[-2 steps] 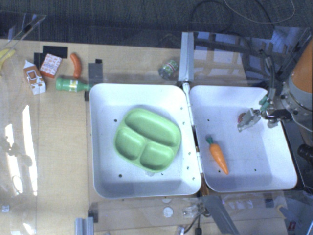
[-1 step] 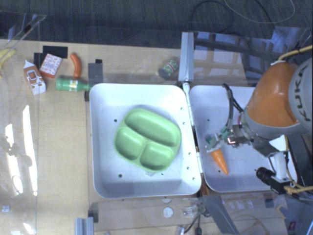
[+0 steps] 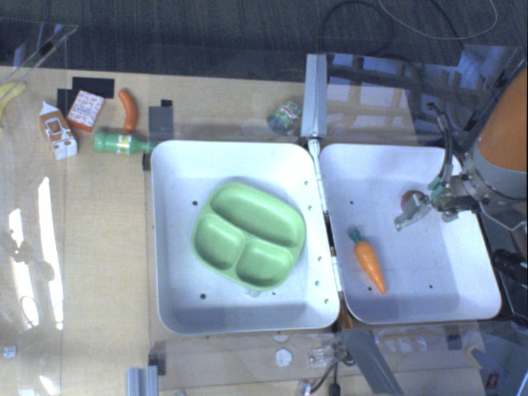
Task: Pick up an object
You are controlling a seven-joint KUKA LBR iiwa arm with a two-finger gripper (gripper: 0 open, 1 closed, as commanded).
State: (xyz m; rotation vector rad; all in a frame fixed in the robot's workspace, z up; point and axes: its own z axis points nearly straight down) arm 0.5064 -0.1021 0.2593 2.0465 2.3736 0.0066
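Right white bin holds a small orange toy carrot; descend the empty, slightly spread gripper astride its narrow body.

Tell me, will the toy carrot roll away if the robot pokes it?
Probably, a bit. The carrot looks round and tapered, so it would likely roll in a curve, not straight. It looks smooth, perhaps slippery for the gripper. The bin wall should stop it.

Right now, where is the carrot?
The carrot lies in the right bin, near its left wall, below and left of the gripper.
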